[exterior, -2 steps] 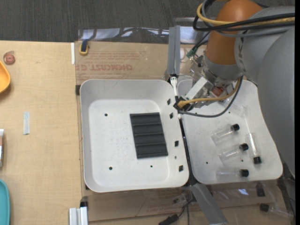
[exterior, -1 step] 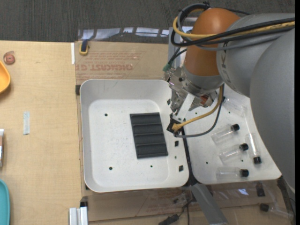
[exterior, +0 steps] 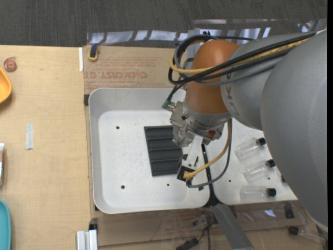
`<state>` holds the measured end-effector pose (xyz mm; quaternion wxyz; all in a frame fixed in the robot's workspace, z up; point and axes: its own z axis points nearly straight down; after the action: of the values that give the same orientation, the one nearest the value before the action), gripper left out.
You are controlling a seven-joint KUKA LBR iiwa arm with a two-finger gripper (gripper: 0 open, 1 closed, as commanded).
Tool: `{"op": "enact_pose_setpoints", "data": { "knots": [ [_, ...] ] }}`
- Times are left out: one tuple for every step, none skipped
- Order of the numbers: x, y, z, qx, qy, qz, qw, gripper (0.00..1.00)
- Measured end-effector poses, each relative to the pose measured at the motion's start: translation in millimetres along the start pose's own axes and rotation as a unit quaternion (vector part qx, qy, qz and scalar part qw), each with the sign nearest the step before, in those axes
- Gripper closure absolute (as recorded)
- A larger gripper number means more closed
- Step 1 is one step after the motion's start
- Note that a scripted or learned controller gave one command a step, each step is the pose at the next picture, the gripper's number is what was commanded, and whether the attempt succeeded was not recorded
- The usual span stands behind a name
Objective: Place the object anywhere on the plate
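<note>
Your claw (exterior: 186, 135) hangs over the left bin (exterior: 104, 139), right at the near edge of the black ribbed panel (exterior: 161, 152) that lies flat on the bin floor. The wrist covers it from above, so you cannot tell whether the claw is wide, narrow or carrying anything.

The panel is probably what serves as the plate here. The likeliest objects, three clear vials (exterior: 256, 192) with black caps, lie apart in the right bin (exterior: 235, 184).

The main risk is releasing at the panel's rim. A round vial dropped there could roll along the ribs and off onto the white floor. Coming down too low could also nudge the panel itself. If the claw is in fact empty, a release achieves nothing.
</note>
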<state>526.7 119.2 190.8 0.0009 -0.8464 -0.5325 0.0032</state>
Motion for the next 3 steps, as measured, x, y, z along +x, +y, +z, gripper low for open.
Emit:
{"op": "enact_pose_setpoints", "data": {
  "knots": [
    [83.2,94.1,13.4,-0.001,0.0,0.036,0.9994,1.0],
    [111.6,92.6,-46.3,-0.002,0.0,-0.174,0.9847,1.0],
    [138.0,36.6,-54.4,-0.002,0.0,-0.328,0.9447,1.0]
  ]
}}
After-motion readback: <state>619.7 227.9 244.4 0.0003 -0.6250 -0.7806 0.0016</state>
